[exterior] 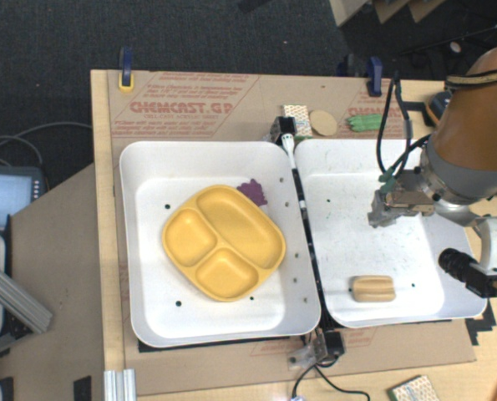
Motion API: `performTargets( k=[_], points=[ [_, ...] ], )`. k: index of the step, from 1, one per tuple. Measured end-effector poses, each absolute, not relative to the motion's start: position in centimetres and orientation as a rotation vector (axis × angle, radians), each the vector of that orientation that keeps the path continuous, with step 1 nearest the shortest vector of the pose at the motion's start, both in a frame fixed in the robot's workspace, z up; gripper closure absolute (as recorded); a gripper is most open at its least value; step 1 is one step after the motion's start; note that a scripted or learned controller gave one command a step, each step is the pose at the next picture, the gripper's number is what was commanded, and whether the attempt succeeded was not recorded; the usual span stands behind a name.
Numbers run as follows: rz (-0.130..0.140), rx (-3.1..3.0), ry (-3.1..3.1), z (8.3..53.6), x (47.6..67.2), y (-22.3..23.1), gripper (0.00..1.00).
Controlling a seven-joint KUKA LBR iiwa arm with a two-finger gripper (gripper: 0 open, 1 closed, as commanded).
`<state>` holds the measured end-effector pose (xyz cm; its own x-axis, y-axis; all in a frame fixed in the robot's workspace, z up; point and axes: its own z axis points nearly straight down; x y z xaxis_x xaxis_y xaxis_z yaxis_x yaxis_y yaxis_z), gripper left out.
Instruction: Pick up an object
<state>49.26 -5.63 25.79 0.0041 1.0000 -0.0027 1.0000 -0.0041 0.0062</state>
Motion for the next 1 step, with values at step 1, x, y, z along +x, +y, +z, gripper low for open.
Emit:
performTargets(
  k=[1],
  points=[
    [-0.003, 2.224, 2.225, 18.24, 48.32, -2.43, 1.00]
  ],
)
